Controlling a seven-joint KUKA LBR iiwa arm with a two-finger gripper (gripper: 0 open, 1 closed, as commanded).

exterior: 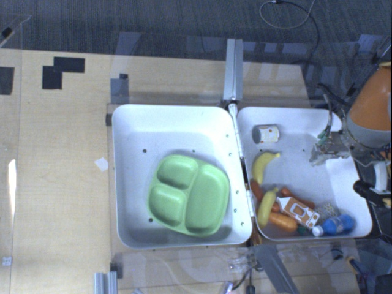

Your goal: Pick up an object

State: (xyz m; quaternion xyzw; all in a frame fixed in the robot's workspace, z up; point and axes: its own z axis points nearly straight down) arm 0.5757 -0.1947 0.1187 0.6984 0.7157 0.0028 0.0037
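Judging by shape, the banana (264, 164) is likely the easiest thing to pick up: it is probably a light toy, stiff and somewhat smooth, so a hold across its narrow middle would be preferred to one near the tapering ends. It lies in the right bin (294, 124), to the left of the gripper (327, 149) and a little nearer the camera, apart from it. Whether the gripper is spread or pressed together cannot be told, since it is seen as a small metallic cluster below the orange band; nothing is seen held in it.

A small grey can (266, 133) lies on its side beyond the banana, further left of the gripper; it is judged light and rigid but apt to roll, so it would be taken across its round body.

Crowded along the near wall of the same bin, below and left of the gripper, a second yellow piece (266, 208), an orange carton (298, 208), a carrot-like piece (282, 222) and a blue bottle (337, 225) are seen touching or overlapping. A clean hold there is judged harder, as neighbours could be nudged.

The left bin (131, 164), well to the left of the gripper, holds a green divided tray (188, 193), lying flat. It is judged stiff but too wide to grip anywhere except its rim.
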